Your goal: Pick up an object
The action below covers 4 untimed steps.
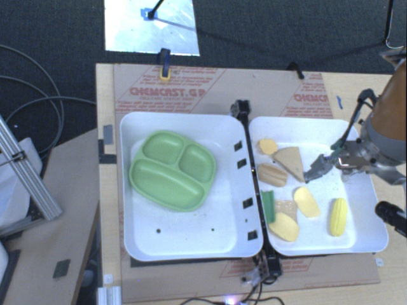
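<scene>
The right bin (365,237) holds several food toys. A small yellow round piece (268,147) lies at the bin's far left, with a tan wedge (290,161) and a brown bread-like piece (272,175) beside it. Nearer the front are a green strip (268,204), a pale yellow piece (306,202), another yellow piece (284,227) and a yellow corn cob (338,216). My gripper (315,169) reaches in from the right. It hangs just right of the tan wedge and above the pale yellow piece, and nothing shows in its grasp.
The left bin (146,243) holds a green divided plate (172,169). A black divider with clips (251,183) runs between the bins. The arm's grey body (385,138) covers the right bin's far right side. Cardboard (210,88) lies under both bins.
</scene>
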Motion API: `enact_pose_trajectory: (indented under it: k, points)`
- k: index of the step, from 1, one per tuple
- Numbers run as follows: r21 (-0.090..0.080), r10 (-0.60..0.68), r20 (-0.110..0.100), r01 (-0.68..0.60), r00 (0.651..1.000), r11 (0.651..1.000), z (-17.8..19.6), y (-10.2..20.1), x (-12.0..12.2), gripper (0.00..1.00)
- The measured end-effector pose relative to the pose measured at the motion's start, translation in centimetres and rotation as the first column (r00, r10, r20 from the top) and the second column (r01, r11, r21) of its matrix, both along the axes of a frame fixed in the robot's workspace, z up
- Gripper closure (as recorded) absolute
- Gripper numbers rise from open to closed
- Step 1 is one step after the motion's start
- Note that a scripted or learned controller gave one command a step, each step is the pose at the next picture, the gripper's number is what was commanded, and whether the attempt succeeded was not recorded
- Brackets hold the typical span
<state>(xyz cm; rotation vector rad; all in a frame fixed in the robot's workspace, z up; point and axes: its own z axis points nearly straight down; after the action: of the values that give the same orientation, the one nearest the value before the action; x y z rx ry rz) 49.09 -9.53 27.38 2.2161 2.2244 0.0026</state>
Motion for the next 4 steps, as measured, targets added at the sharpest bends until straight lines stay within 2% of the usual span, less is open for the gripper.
enact_pose_trajectory:
  k: [1,2,3,4]
  points:
    - [0.001,-0.007,-0.015,0.007,1.0,1.0,-15.1,-3.8,-0.8,0.0]
    - [-0.004,0.0,0.008,0.0,1.0,1.0,-18.6,0.8,-0.2,0.0]
    - [-0.001,-0.001,0.01,0.001,1.0,1.0,-17.5,0.8,0.0,1.0]
    - [0.005,0.014,0.011,-0.014,1.0,1.0,-7.7,13.1,3.0,1.0]
